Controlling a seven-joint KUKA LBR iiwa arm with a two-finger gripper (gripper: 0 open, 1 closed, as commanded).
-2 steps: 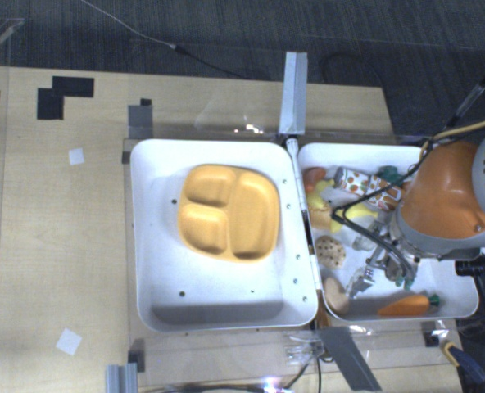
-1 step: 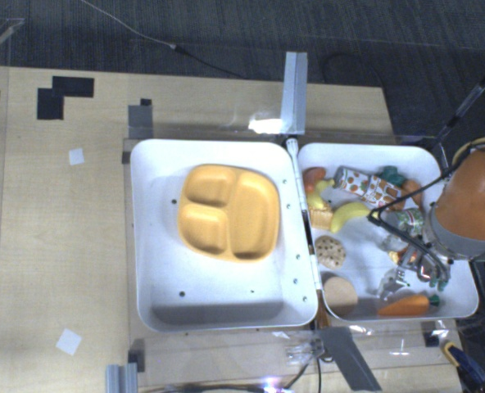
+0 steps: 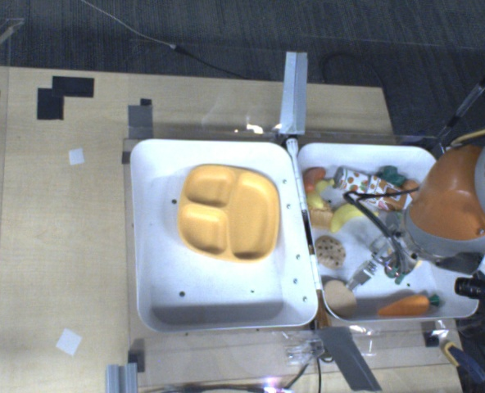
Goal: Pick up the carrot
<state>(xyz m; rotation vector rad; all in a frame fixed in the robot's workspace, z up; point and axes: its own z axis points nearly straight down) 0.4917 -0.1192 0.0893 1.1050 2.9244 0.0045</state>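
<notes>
The gripper [image 3: 382,266], its opening unreadable, is best lowered squarely over the carrot [image 3: 406,305] lying just nearer.

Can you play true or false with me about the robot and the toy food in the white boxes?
1. The carrot lies in the right bin, near its front edge. True.
2. The yellow tray sits in the right bin. False: it sits in the left bin.
3. The gripper is holding the carrot. False: the carrot lies on the bin floor, apart from the gripper.
4. A cookie with dark chips lies in the right bin, near the wall between the bins. True.
5. The carrot is blue. False: it is orange with a green end.
</notes>
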